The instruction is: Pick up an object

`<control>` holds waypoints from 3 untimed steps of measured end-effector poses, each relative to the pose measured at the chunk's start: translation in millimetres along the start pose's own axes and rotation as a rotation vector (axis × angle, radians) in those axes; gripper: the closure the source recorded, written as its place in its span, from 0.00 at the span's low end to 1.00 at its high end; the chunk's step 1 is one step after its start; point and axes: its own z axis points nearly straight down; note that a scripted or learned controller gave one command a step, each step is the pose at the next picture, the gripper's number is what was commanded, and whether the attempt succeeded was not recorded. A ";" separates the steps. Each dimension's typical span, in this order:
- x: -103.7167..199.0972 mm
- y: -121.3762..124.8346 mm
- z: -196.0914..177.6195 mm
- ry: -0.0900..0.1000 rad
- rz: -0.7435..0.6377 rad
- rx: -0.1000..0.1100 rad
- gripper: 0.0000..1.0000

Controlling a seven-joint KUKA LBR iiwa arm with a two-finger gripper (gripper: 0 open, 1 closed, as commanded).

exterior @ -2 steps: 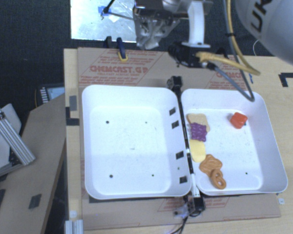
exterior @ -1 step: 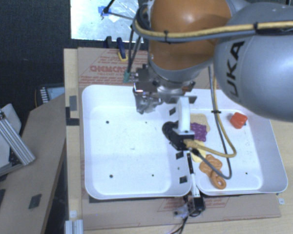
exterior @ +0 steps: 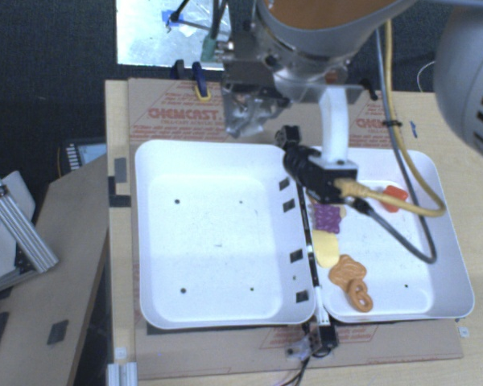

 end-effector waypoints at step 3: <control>-3.7 -16.1 137.6 -0.016 0.008 0.028 1.00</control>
